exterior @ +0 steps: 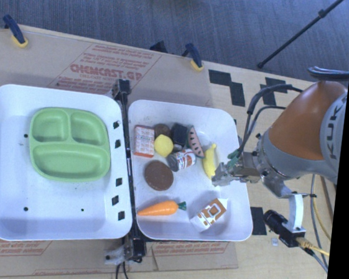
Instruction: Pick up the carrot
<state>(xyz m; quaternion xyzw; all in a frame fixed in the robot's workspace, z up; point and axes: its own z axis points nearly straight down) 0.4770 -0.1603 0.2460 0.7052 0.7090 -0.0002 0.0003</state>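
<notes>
A green divided plate (70, 144) sits in the left white bin (3, 210), its three compartments bare. A row of black clips runs down the seam where the left bin meets the right white bin (233, 227). Inside the right bin, a small red-and-white packet (143, 141) lies near the upper left, with a yellow lemon (163, 145) just beside it and a dark block (179, 133) behind that. A round brown cookie-like disc (158, 175) rests below the lemon, and a small can (183, 160) lies on its side between the disc and a banana (209, 160).

The carrot (159, 208) lies flat near the front edge of the right bin, orange body pointing left, green top to the right, just beside a small white-and-orange carton (209, 213).

The gripper (224, 174) hangs over the right side of the same bin, close to the banana's lower end, above and to the right of the carrot and well apart from it, with the carton between them. Whether its fingers are spread or closed cannot be told from this angle. The grey arm with its orange band (305, 122) reaches in from the right.
</notes>
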